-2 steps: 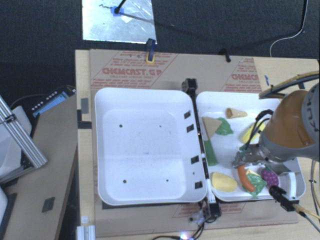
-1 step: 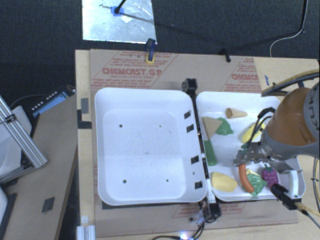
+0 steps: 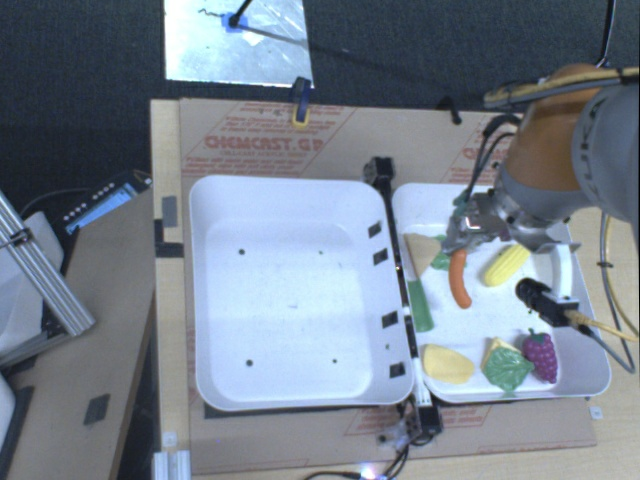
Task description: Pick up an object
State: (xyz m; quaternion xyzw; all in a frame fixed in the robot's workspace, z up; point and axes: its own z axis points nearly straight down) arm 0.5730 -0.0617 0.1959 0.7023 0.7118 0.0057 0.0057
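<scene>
2 white bins sit on the bench; the left bin [image 3: 290, 288] holds nothing. The right bin [image 3: 590, 373] carries 1 each: orange carrot [image 3: 459, 279], corn cob [image 3: 505, 264], green stick [image 3: 420, 306], yellow piece [image 3: 447, 364], lettuce leaf [image 3: 506, 365], purple grapes [image 3: 541, 355]. The gripper [image 3: 466, 230] hangs at the bin's far edge, directly above the carrot's top end; whether it grips anything is perhaps impossible to judge here.

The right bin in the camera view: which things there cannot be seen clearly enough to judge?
- End effector: the arm's wrist covers it from above, so its finger state cannot be read.
- Beige wedge-shaped piece: partly covered by the end effector; its kind is unclear.
- Orange carrot-like piece: its upper end sits under the end effector; contact cannot be judged.
- Green piece by the divider: too small to identify.
</scene>
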